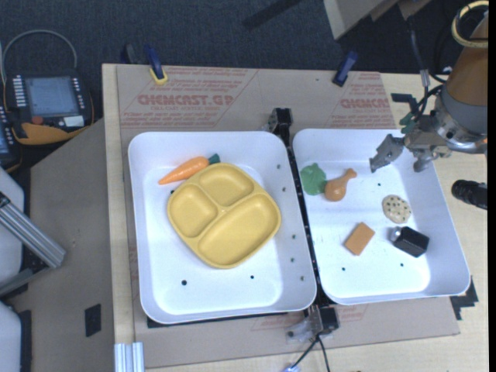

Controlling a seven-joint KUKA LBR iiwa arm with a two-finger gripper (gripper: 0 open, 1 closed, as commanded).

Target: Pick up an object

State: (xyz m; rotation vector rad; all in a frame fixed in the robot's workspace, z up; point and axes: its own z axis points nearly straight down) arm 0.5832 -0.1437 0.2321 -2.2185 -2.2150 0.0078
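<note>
Camera view: five objects are counted; one cookie [395, 207] lies just below the released, empty hand [403, 156].

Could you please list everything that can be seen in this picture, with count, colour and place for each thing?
left bin: one, white, left half of bench
right bin: one, white, right half of bench
divided plate: one, yellow, middle of left bin
carrot: one, orange, left bin, at plate's upper left edge
green toy: one, right bin, upper left
drumstick: one, tan, beside green toy
cookie: one, pale, speckled, right bin
orange block: one, right bin, centre
black block: one, right bin, right side
gripper: one, grey, above right bin's upper right, holding nothing
</note>
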